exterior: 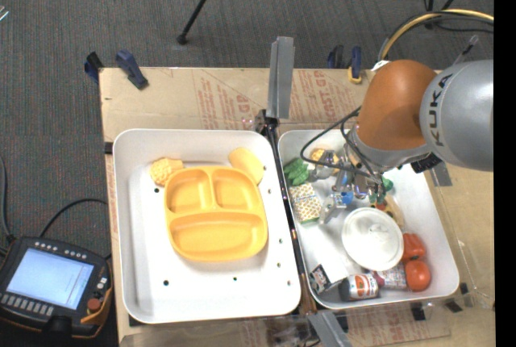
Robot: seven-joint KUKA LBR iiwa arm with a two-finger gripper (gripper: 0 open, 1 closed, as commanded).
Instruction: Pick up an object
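Camera view, from above at a slant. Shows a cardboard-topped bench bearing two shallow white bins side by side: left bin, right bin.

Next in size, the grey arm, reaching in from the right, with its orange band bulging over the right bin's upper half.

In the left bin, a yellow divided plate lying flat near the middle, with a small yellow textured piece touching its upper left corner.

Off the bench at lower left, a teach pendant with a lit screen.

In the right bin, a cluttered heap. Includes a round white bowl toward the lower middle, two red-orange fruits just to its right, and a small bottle with a red label lying on its side against the near wall. Also a checkered packet by the left wall, with a green item just above it.

Smallest, the gripper, low over the clutter, between the checkered packet and the bowl's upper rim. Cannot tell whether spread or pressed together, nor whether pinching anything; too tangled with cables and objects beneath.
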